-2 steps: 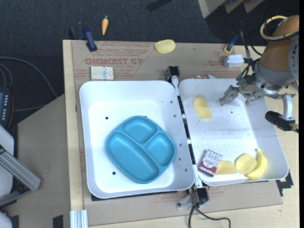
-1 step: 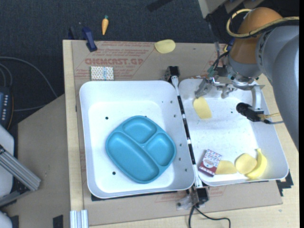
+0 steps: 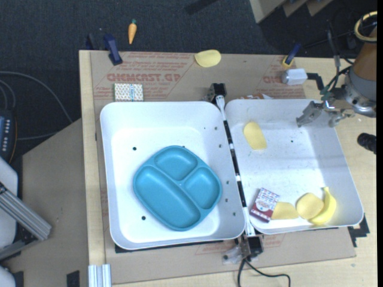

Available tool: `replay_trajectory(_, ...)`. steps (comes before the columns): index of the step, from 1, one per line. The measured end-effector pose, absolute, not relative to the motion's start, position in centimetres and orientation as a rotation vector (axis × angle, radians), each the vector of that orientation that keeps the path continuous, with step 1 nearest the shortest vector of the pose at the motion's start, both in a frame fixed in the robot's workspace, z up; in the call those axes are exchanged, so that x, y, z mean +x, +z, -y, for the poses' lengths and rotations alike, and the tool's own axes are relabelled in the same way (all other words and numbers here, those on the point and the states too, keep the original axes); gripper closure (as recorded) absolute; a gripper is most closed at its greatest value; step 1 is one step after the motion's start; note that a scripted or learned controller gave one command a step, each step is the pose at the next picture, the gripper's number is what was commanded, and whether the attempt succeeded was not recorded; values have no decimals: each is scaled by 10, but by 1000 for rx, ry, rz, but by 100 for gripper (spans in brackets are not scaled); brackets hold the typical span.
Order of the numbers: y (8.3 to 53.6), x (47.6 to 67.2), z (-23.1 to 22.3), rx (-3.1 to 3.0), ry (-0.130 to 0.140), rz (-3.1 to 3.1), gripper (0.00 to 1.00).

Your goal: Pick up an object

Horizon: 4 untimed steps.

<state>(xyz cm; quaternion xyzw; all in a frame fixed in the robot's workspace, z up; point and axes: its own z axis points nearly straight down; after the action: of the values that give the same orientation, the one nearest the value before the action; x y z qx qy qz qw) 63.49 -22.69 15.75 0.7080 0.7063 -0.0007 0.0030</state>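
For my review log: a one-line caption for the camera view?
Arm's tool over the right bin's far edge; blue divided plate in the left bin.

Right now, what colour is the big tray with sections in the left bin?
The sectioned tray is light blue, clearest in the camera view.

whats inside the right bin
The right bin holds a yellow piece near its far left, and a small red box, yellow pieces and a banana clustered at its near edge. Whatever lies under that cluster is covered.
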Motion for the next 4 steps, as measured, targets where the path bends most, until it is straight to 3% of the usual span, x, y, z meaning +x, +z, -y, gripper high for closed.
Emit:
replay_trajectory(1, 168, 629, 165, 2220, 2, -2225, 0)
replay_trajectory(2, 104, 655, 111, 2222, -1, -2225, 0)
replay_trajectory(3, 103, 663, 216, 2219, 1, -2221, 0)
replay_trajectory(4, 133, 662, 141, 2220, 3, -2224, 0)
